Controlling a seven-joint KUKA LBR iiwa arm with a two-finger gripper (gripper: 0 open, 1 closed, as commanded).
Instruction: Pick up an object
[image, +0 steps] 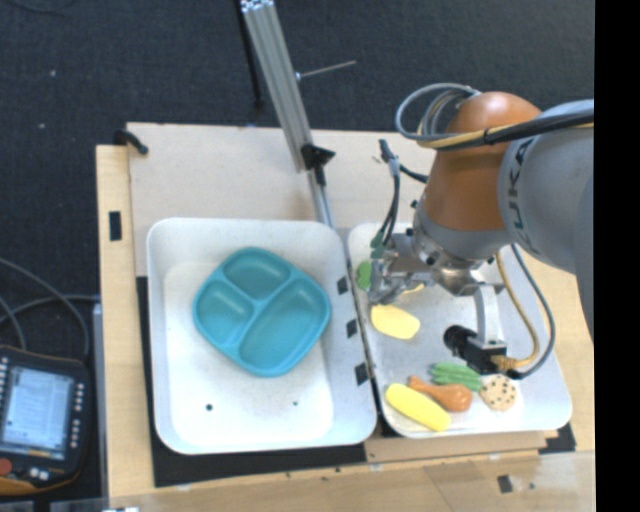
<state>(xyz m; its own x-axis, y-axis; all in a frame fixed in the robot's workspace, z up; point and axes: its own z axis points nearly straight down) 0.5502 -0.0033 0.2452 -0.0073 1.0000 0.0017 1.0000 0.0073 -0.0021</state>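
Note:
My gripper (385, 285) hangs low over the far left part of the right bin (545, 400). Just below it lies a pale yellow oval piece (395, 322). A small green thing (364, 272) peeks out at the gripper's left side, partly hidden by it. Near the bin's front lie a yellow banana-like piece (418, 407), an orange carrot-like piece (445, 394), a green pod (457, 374) and a speckled cookie (499, 392). Nothing shows between the fingers.
The left bin (170, 400) holds a blue divided plate (262, 310). A metal pole (290, 105) slants down from the top to the gap between the bins. The arm's orange wrist and grey body cover the right bin's far right.

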